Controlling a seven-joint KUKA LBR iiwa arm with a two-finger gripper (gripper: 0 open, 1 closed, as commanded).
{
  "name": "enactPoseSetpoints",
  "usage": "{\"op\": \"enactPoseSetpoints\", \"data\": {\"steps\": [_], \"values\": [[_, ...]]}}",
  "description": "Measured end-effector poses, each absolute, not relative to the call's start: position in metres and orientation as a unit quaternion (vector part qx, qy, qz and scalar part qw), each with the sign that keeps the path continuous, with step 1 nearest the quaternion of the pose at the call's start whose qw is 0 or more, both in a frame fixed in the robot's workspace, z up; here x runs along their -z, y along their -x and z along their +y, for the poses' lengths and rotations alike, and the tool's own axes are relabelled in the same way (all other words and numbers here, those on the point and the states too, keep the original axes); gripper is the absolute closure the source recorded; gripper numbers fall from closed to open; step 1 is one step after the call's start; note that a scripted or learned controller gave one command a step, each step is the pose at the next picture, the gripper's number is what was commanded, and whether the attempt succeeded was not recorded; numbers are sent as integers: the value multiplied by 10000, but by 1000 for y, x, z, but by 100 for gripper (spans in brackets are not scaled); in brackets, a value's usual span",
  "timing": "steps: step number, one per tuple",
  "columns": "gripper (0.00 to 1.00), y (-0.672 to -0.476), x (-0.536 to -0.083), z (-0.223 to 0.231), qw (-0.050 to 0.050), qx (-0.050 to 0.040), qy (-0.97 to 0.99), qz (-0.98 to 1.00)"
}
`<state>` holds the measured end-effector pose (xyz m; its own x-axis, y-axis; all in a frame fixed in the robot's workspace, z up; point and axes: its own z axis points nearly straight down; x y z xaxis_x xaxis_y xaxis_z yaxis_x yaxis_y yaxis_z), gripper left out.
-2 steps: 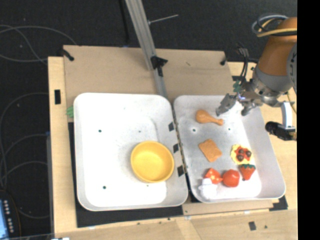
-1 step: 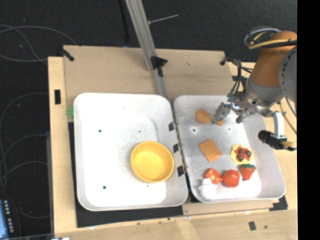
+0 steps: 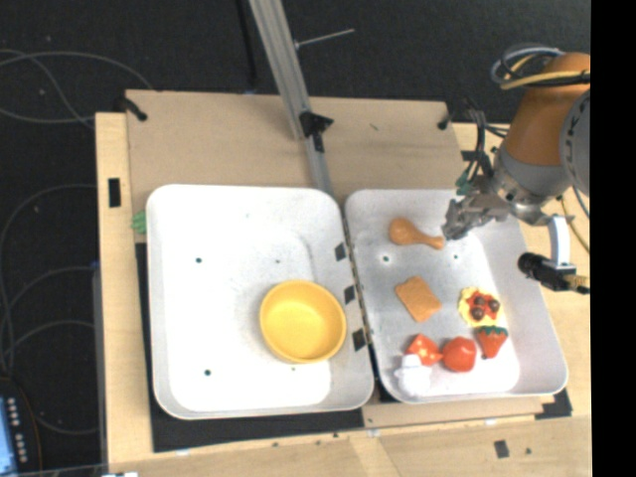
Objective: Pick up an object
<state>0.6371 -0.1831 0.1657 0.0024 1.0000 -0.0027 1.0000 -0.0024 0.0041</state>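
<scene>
over the right bin (image 3: 532,351), toward its 1 o'clock corner, the gripper (image 3: 459,223) hangs just beside the thin end of a toy chicken drumstick (image 3: 412,234); whether it is released or clenched i cannot tell. at 6 o'clock from the drumstick lies an orange cracker-like square (image 3: 417,298). further toward 5 o'clock sit a small pizza piece (image 3: 480,306), a strawberry (image 3: 493,341), a tomato (image 3: 458,354) and possibly a white-and-red toy (image 3: 415,361). the left bin (image 3: 219,256) holds a yellow bowl (image 3: 302,321).

camera: one fixed view above the bench (image 3: 248,127)
facing: down at a slant
coverage: left bin (image 3: 199,227) and right bin (image 3: 532,356), whole
arm (image 3: 542,137): enters from right
</scene>
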Motion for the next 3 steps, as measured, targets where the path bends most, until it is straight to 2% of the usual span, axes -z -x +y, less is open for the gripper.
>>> {"op": "enactPoseSetpoints", "data": {"steps": [1, 2, 3], "values": [[100, -644, -229, -183, 36, -25, -7062, 7080], [100, -645, -260, -184, 22, -17, -7060, 7082], [100, -637, -268, -134, 1, -10, -7046, 7097]]}}
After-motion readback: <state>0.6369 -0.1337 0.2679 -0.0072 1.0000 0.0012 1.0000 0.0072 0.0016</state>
